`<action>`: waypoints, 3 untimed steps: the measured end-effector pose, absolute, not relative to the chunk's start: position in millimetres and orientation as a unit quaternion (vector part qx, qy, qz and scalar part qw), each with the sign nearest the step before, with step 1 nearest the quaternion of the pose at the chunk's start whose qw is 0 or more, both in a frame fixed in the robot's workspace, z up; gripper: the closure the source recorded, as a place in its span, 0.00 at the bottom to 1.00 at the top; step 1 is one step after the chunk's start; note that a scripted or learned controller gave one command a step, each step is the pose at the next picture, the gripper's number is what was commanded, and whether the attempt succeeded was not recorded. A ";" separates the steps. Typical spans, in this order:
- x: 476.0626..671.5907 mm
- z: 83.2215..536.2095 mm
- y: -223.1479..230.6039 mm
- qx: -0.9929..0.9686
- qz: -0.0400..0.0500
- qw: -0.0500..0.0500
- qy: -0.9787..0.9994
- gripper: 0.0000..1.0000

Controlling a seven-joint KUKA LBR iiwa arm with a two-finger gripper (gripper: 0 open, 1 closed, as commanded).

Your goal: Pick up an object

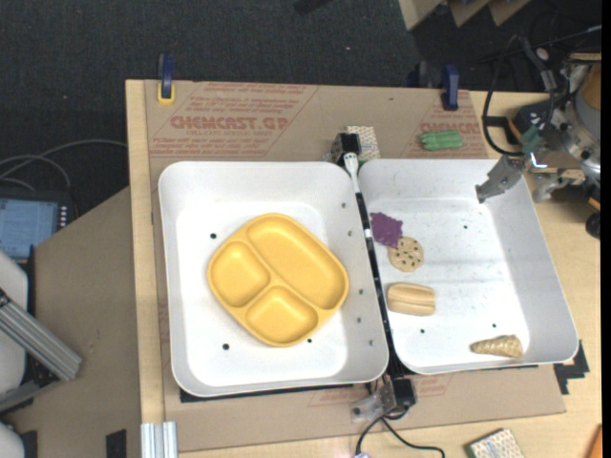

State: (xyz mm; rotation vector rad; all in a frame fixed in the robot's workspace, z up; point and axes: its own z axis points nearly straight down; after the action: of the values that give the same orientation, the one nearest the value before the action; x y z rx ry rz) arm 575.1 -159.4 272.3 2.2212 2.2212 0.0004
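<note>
The right bin [535, 284] holds a purple piece [386, 226], a round speckled cookie [407, 254], a tan bread roll [411, 300] and a pale cone-shaped pastry [498, 346] near its front right corner. My gripper [492, 189] hangs at the bin's far right corner, above the rim and well away from all of these. Nothing shows in its grasp.
The left bin [191, 218] holds a yellow divided plate [277, 278]. A green item [441, 141] lies on the brown board behind the right bin. A small black-and-white object [351, 147] sits at the far end of the seam between the bins.
</note>
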 end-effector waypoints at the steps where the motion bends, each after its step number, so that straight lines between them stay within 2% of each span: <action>1: 540.1 127.5 -143.1 0.707 -0.004 -0.007 0.707 0.00; 2: 592.2 82.4 -200.8 0.708 0.000 0.003 0.706 0.00; 3: 472.9 84.1 -216.4 0.710 -0.002 -0.004 0.704 0.00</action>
State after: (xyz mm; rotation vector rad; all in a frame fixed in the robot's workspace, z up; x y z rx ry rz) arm 472.9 -216.4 84.1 2.2362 2.2188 -0.0074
